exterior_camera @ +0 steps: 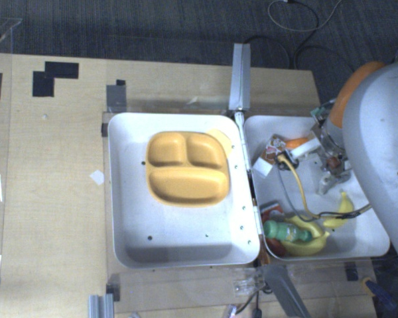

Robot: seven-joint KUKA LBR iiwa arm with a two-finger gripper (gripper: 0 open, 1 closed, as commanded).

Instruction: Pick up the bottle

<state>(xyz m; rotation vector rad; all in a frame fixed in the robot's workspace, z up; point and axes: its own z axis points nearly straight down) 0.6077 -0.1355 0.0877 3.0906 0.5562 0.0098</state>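
Note:
The bottle (283, 230) is green and lies on its side in the front left corner of the right bin (371, 240). A banana (322, 236) rests against it and partly covers its right end. My gripper (331, 166) hangs over the right half of that bin, behind and to the right of the bottle and well apart from it. The grey arm with its orange band (350, 91) covers the bin's right side.
A yellow cable (297, 184) runs from the bin's back towards the banana. An orange and white object (298, 144) lies at the back of the right bin. The left bin (129, 230) holds a yellow divided tray (187, 167). A metal post (240, 78) stands between the bins.

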